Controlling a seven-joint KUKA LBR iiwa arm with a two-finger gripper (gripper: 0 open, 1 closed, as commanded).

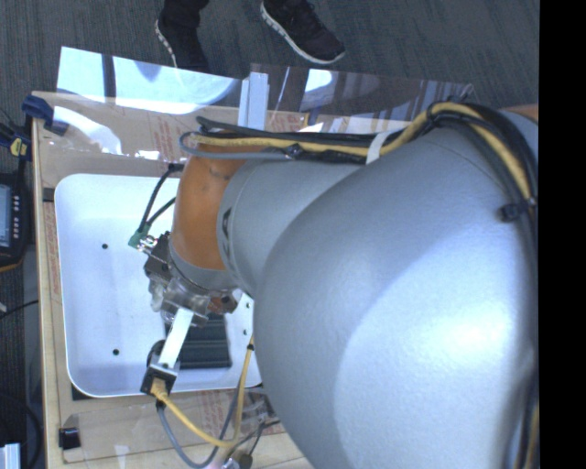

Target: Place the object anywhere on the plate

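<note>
My arm reaches across from the right, and its big grey body hides most of the bench. The orange band [200, 215] and the wrist hang over the right part of the left white bin [92, 275]. The gripper [179, 295] points down at the bin floor, with its tips hidden under the wrist. A dark ribbed slab [209, 346] lies just below the wrist near the bin's front edge. Whether it touches the gripper cannot be told.
The left bin's floor shows bare white to the left of the gripper, up to the wall [60, 275]. A wooden bench frame [41, 275] surrounds the bin. A person's black shoes [302, 27] stand on the carpet beyond the bench.
</note>
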